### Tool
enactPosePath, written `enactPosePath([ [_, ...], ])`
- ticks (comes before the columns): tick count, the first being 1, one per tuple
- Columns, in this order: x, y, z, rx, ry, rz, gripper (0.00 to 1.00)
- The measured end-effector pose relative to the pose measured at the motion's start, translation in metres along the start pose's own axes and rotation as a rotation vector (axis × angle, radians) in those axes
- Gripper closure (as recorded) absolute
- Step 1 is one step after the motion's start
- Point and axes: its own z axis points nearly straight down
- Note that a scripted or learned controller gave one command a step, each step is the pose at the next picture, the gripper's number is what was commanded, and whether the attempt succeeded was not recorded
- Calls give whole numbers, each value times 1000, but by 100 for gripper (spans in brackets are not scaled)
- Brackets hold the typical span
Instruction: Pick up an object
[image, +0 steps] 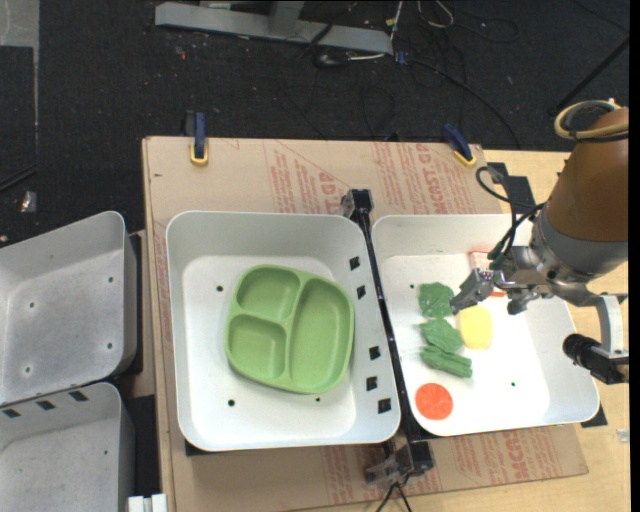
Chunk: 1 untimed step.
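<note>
Gripper (470, 297) hovers low over the green pieces (437, 318) and yellow object (476, 327), seemingly lining up a grasp; whether it is released or clenched, I cannot tell

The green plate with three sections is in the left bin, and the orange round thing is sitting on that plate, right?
Not quite. The green divided plate does sit in the left bin, but the orange disc is not on it. The camera view shows the disc lying on the floor of the right bin, below the green pieces and the yellow object.
</note>
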Motion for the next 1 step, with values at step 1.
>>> enactPosePath([
  [1,0,2,-6,-11,-2,-2,0],
])
